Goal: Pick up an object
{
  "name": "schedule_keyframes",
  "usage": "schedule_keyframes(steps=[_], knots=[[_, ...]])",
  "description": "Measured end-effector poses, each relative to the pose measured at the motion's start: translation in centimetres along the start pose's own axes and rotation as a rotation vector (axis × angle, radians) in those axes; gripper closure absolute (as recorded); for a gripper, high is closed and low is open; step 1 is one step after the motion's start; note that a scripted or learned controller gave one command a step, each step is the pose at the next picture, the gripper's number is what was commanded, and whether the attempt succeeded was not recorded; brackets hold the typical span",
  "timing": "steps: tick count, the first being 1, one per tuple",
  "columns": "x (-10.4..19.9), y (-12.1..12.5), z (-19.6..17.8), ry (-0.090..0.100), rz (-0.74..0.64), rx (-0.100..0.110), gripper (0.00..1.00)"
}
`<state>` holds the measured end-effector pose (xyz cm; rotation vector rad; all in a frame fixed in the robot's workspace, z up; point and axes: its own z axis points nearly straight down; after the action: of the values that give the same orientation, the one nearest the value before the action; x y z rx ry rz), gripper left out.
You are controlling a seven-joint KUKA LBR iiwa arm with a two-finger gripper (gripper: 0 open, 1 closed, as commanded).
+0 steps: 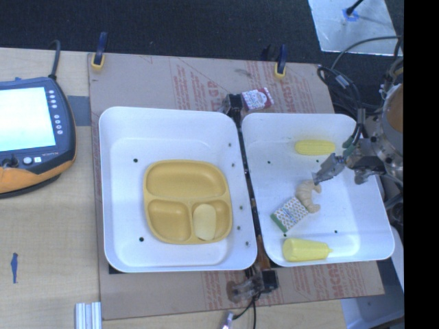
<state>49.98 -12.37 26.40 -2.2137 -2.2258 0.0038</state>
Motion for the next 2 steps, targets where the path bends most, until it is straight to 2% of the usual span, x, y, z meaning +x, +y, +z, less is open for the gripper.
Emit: schedule_keyframes(steps=[1,2], knots=[[-1.2,5.1,10.6,-0.001,0.001,0.004,0.0],[-2.9,13.2,17.3,-0.001,-0.001,0.002,0.0]])
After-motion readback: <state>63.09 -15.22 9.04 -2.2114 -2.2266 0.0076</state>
